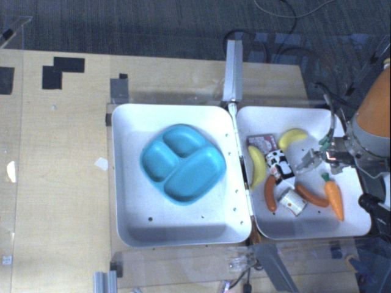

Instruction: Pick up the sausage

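Two reddish-brown sausages lie in the right bin. One sausage sits upright-looking near the bin's left wall, below a banana. The other sausage lies slanted further right, beside a carrot. My gripper hangs over the middle of this bin, a little above and behind the right-hand sausage, with nothing seen in it. The grey arm with its orange band enters from the right edge.
The right bin also holds a yellow lemon-like fruit, a dark red packet, a black-and-white object and a small silvery block. A blue divided plate lies in the left bin.
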